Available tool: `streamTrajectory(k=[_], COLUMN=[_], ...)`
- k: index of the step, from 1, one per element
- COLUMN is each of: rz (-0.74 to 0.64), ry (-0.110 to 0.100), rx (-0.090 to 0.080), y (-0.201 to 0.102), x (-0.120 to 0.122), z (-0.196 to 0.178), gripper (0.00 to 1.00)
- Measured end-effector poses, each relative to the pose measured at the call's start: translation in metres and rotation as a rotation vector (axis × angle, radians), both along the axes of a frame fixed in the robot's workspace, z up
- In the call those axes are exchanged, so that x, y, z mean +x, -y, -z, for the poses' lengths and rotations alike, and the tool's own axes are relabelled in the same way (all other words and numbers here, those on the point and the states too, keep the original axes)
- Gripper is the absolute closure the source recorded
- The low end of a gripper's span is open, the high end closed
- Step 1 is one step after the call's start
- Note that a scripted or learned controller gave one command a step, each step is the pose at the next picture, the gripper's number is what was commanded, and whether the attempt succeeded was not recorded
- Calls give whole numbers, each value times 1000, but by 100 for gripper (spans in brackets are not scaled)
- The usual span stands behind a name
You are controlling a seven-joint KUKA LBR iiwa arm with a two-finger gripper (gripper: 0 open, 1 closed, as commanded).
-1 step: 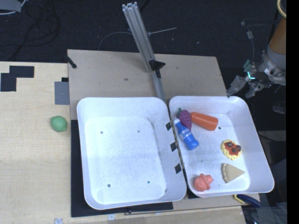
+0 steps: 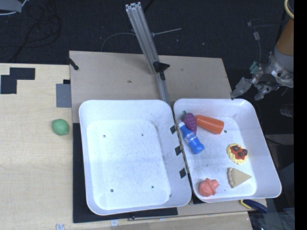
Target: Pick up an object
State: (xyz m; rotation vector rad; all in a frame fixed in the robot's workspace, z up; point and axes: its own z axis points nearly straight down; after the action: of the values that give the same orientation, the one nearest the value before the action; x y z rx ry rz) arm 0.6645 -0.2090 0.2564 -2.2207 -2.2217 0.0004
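The right bin (image 2: 261, 128) holds several toy foods: an orange carrot (image 2: 210, 123), purple grapes (image 2: 190, 121), a blue bottle (image 2: 192, 140), a small pizza-like disc (image 2: 237, 153), a tan wedge (image 2: 238, 177) and a pink-red lump (image 2: 207, 187). My gripper (image 2: 253, 89) hangs beyond the right bin's far right corner, above the dark floor, with its two fingers spread apart and nothing between them.
The left bin (image 2: 127, 155) lies beside the right one. A green ball (image 2: 60, 127) rests on the wooden bench at the left. A metal rail (image 2: 147, 42) slants down toward the gap between the bins.
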Motion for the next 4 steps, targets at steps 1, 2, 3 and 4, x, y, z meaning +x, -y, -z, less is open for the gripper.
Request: streamTrajectory(k=[1, 2, 3, 4], rz=[-1, 0, -1, -2], ry=[-3, -4, 10, 4], rx=[1, 1, -2, -1], y=[-3, -10, -13, -13], x=[1, -8, -4, -5], z=[43, 94, 138, 131], gripper=[0, 0, 0, 100])
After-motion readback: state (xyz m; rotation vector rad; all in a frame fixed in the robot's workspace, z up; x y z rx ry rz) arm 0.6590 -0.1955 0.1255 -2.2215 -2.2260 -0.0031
